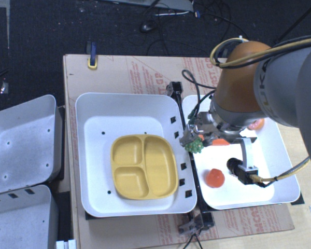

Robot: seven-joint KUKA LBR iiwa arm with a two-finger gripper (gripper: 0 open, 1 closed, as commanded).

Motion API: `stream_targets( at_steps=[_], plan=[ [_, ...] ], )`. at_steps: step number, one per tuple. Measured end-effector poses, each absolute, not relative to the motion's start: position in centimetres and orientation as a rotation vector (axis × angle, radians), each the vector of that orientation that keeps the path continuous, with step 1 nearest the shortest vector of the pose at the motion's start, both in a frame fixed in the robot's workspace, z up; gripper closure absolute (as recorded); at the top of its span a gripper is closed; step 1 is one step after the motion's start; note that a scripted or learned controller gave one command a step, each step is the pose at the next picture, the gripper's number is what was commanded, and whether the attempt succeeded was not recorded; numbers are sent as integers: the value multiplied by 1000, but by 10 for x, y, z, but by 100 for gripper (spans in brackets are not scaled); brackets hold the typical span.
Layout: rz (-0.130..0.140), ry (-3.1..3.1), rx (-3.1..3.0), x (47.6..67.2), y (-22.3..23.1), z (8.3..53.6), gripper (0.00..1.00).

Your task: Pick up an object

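Note:
My gripper [194, 140] hangs over the left edge of the right bin [285, 191], close to the wall between the two bins. It is shut on a small green object [196, 146], which shows between the fingertips. A red ball-like object [215, 178] lies on the bin floor below the gripper. An orange-red piece [221, 142] lies just to the right of the gripper. A pink object [257, 123] peeks out from under the arm's orange wrist band.
The left bin [93, 118] bears a yellow divided plate [144, 166] in its middle. A black cable part [241, 171] of the arm hangs over the right bin's floor. Two spare white trays [20, 139] lie off the bench to the left.

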State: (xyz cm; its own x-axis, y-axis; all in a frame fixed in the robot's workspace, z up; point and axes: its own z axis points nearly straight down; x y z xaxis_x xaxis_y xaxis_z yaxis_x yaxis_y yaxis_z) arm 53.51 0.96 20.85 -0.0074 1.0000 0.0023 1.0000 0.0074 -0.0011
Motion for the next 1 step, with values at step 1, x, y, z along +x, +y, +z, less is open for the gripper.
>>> stream_targets(
  at_steps=[1],
  plan=[
    [-3,-2230,-2211,538,71,213,100]
  ],
)
